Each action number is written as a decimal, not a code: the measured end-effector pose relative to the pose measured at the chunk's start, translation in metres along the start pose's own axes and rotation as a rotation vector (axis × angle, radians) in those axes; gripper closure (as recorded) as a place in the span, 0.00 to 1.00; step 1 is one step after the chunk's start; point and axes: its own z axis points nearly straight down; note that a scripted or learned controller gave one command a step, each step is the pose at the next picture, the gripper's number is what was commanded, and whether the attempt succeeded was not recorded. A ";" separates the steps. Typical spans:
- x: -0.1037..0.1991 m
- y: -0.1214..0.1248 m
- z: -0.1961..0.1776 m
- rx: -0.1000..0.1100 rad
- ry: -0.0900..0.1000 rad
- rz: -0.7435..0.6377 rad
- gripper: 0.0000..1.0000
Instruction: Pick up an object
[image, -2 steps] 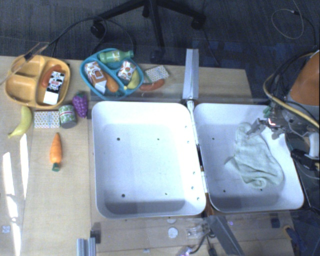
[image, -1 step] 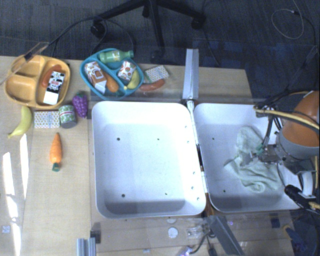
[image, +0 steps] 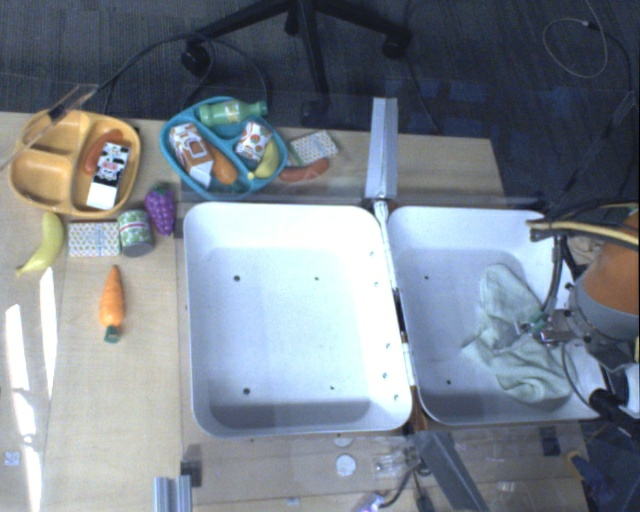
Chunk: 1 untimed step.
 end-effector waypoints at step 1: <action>-0.005 0.078 0.004 0.007 0.002 0.051 0.00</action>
